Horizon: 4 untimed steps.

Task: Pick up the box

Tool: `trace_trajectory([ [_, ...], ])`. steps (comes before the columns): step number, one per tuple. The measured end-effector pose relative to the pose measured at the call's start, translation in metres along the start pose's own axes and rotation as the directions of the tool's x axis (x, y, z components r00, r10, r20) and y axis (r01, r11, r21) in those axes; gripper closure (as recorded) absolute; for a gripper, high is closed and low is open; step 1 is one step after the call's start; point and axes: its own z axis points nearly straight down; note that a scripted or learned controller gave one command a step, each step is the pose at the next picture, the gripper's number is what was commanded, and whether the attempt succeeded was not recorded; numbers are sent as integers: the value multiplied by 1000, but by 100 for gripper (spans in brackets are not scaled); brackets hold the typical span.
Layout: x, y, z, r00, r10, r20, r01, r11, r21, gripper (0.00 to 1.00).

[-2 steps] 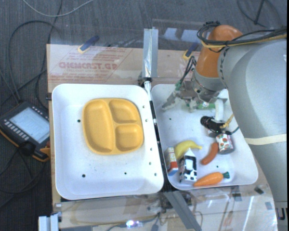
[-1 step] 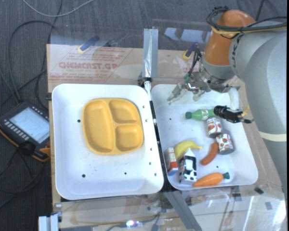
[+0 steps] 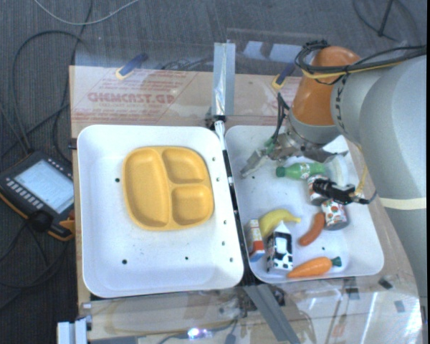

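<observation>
From above, two shallow white bins sit side by side on the bench. The left bin (image 3: 93, 264) holds a yellow divided tray (image 3: 168, 186) with three compartments, lying flat near the bin's middle.

The right bin (image 3: 369, 260) is the crowded one. The arm (image 3: 387, 120) comes in from the right, grey and bulky, with its orange band (image 3: 319, 95) over the bin's far end. Below the band the gripper (image 3: 261, 158) points down and left into the bin's upper left part, close to the divider between the bins. Its fingers (image 3: 252, 165) look thin and splayed a little apart, and I see nothing between them.

The box (image 3: 279, 251), a small carton with black and white patches like a milk carton, stands near the front edge of the right bin, well away from the gripper. Just left of it is a small can (image 3: 254, 239) with a red and blue label against the bin's left wall. A yellow banana (image 3: 278, 221) lies just behind the carton, touching or nearly so. An orange carrot (image 3: 312, 266) with a green tip lies right of the carton along the front edge. A smaller orange-red piece (image 3: 312, 230), pepper-like, lies tilted beyond it. Farther back, a green bottle (image 3: 301, 170) lies on its side near the gripper, and a red and white can (image 3: 333, 213) sits by the right side.

A handheld pendant (image 3: 36, 190) with a screen rests on the floor left of the bench.
</observation>
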Motion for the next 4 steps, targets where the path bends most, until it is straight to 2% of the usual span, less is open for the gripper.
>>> trace_trajectory([
  [1,67,38,-76,1000,-16,-4,16,1000,9,0],
  [2,173,8,-95,992,-127,-8,127,992,7,0],
  [3,242,-50,-11,885,-465,-2,465,885,-17,0],
  [4,245,-47,-23,884,-468,-4,468,884,-27,100],
])
